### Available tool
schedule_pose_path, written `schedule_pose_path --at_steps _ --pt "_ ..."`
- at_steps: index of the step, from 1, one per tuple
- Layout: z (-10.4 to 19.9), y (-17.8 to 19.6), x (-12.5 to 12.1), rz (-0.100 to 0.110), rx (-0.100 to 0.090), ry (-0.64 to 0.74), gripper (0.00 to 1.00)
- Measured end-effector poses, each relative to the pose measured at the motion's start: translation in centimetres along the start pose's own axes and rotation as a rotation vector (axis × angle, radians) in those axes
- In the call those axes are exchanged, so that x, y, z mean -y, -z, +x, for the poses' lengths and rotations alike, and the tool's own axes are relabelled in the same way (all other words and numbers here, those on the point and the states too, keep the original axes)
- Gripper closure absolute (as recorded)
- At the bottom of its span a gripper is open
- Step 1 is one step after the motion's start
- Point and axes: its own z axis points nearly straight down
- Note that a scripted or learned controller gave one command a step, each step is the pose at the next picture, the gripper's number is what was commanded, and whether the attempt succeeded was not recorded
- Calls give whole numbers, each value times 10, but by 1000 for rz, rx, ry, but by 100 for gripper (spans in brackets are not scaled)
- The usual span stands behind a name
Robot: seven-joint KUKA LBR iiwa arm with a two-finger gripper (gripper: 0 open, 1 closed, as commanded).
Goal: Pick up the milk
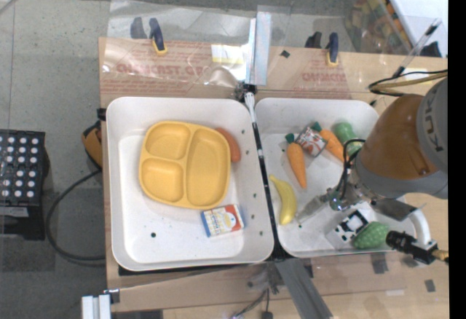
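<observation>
Gripper (331, 202) hovering in right bin (273, 164), jaw state can't tell; milk carton (222, 221) lying in left bin (120, 186) w/ yellow plate (186, 164). Needs crossing over divider, descending square on carton.

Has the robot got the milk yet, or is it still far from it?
Not yet. The milk carton lies in the left bin, below the yellow plate, with nothing touching it. The tool is low in the right bin, near the banana and carrot. Crossing over, gripping the carton and lifting it all remain.
</observation>
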Motion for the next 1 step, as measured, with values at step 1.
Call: schedule_pose_path --at_steps 1 --pt "-79 21 32 1 4 -85 0"
